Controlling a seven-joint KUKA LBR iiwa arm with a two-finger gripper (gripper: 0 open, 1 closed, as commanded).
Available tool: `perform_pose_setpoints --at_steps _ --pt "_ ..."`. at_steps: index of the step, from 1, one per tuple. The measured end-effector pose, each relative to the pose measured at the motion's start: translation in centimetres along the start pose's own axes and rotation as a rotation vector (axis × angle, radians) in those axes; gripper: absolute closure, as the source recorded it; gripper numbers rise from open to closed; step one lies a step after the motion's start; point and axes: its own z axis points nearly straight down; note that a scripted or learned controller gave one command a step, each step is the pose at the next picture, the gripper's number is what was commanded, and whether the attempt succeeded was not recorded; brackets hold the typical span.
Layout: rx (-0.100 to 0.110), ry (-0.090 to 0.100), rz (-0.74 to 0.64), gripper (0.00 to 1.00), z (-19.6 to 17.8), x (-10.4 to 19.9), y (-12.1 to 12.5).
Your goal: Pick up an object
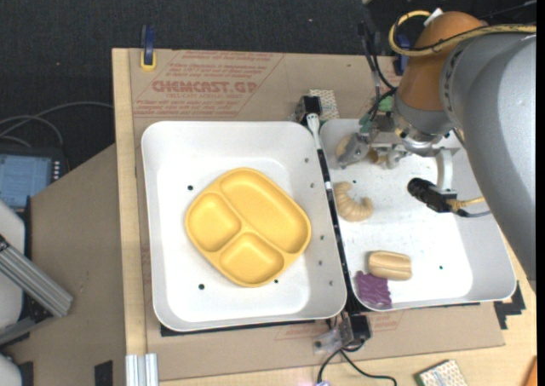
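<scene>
the grey arm (498,95) reaches in from the right, its orange band (430,69) above the far edge of the right bin (481,278). the gripper (373,152) is low over that bin's far left corner. from this angle i cannot tell whether it is open or closed, nor whether it has hold of anything.

just to the gripper's left, against the bin's far left corner, sits a small tan piece (345,147), too blurred to name. toward the near side, along the bin's left wall, lies a pale toy croissant (351,204), apart from the gripper. further toward the near edge rests a tan bread roll (390,265), lying on its side, and just beside it, in the near left corner, a purple piece (373,290) that may be a bunch of grapes.

the left bin (170,278) holds a yellow divided plate (247,227) with three compartments, lying flat in the middle and turned at a slant to the bin's walls.

both bins rest on a brown sheet (213,86) with red print along its far edge.
</scene>
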Motion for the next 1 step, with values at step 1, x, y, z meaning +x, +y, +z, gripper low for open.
perform_pose_setpoints --at_steps 1 --pt "0.027 0.009 0.008 0.00 0.69 -3.74 0.79"
